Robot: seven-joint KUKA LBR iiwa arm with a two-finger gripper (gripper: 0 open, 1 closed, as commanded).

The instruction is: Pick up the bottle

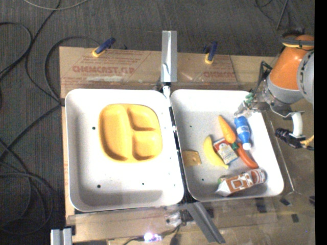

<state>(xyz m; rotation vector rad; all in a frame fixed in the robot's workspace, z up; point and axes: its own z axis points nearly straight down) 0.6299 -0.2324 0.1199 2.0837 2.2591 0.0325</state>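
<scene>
Where the arm (291, 75) blocks it, end effector (247, 106) unclear, bottle (243, 130) beside carrot (227, 127)

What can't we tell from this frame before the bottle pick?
- Pincer, camera view: too small and dark above the bottle to read its state or any contact.
- Arm: cut off by the right edge.
- Sausage: upper end runs under the bottle cap, so overlap or contact is unclear.
- Carton and packet: print too small to read.
</scene>
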